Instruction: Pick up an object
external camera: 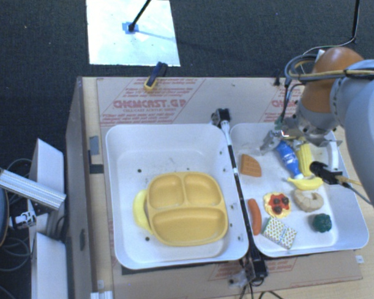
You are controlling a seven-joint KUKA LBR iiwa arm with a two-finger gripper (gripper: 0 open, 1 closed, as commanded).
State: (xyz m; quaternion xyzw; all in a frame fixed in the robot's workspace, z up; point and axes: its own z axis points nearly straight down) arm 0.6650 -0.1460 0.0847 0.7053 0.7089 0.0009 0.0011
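Worktop [173,94]: brown board with red lettering, carrying two shallow white bins side by side
Left bin [124,178]: holds a yellow divided tray [186,208] with three compartments, lying flat near the bin's centre; a yellow rim of another piece shows under the tray's left edge
Right bin [349,223]: holds all the small objects
Arm [350,91]: grey with orange band, reaching in from the right over the far right corner of the right bin
Pincer [283,135]: low over the far part of the right bin, just above the blue bottle; fingers blurred and partly masked by the wrist, so its opening cannot be told; nothing is seen between them
Blue bottle [289,159]: lying tilted in the right bin, its upper end just beside the pincer, a yellow piece alongside on its right
Banana [306,183]: just below the blue bottle, touching or nearly touching it
Orange wedge [250,166]: left of the bottle, apart from it
Pizza slice toy [277,204]: mid-bin, red dots on yellow
Sausage [255,216]: near the bin's left wall
Bagel [309,201]: right of the pizza slice toy
Green object [321,222]: near the right corner
Patterned packet [280,232]: at the near edge
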